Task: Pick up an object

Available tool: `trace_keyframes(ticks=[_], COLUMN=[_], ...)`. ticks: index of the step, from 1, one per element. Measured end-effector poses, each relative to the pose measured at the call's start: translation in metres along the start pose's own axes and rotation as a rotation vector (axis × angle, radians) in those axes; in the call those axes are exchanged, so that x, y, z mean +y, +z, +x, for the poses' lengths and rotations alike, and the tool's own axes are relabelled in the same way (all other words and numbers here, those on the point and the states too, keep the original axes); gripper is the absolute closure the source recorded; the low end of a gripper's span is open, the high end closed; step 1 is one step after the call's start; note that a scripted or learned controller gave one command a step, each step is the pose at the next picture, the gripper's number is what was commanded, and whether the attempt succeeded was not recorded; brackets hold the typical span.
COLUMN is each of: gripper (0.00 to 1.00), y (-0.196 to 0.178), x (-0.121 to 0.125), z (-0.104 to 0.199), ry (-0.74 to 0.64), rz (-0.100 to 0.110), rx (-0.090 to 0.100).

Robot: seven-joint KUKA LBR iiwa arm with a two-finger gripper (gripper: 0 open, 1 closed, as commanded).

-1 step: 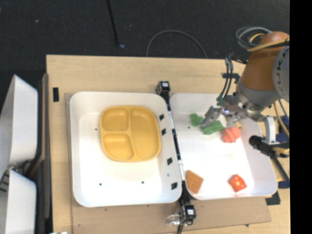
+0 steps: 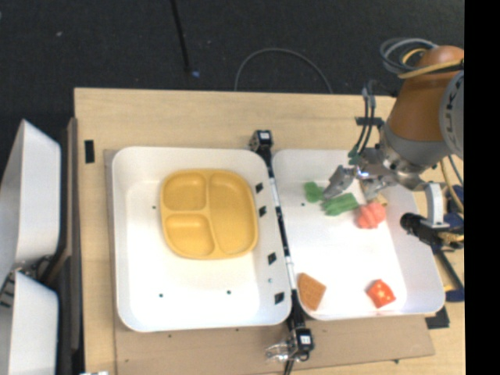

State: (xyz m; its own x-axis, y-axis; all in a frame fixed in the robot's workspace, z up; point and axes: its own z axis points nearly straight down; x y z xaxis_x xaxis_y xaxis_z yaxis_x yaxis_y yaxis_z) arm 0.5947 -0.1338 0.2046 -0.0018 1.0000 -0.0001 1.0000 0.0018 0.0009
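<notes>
1. Green object [image 2: 334, 201]: lies in the right bin [image 2: 336, 283], upper middle, just beside a pink object [image 2: 371, 216].
2. Tool [image 2: 349, 180]: directly over the green object; whether it is wide or narrow cannot be told.
3. Orange wedge [image 2: 312, 291] and red block [image 2: 380, 292]: near the same bin's front edge.
4. Left bin [image 2: 137, 287]: holds a yellow divided plate [image 2: 208, 212].
5. Counter [image 2: 156, 116]: wooden, carries both bins.

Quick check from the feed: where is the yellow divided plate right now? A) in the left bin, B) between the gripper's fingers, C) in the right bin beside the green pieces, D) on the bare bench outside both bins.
A: the yellow divided plate lies flat in the left bin, across the divider from the gripper and the green pieces.
</notes>
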Motion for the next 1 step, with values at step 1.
trace_keyframes(ticks=[1], gripper=[0.00], y=[0.0475], x=[-0.0044], z=[0.0068], ry=[0.003], rz=[0.003], rx=[-0.001])
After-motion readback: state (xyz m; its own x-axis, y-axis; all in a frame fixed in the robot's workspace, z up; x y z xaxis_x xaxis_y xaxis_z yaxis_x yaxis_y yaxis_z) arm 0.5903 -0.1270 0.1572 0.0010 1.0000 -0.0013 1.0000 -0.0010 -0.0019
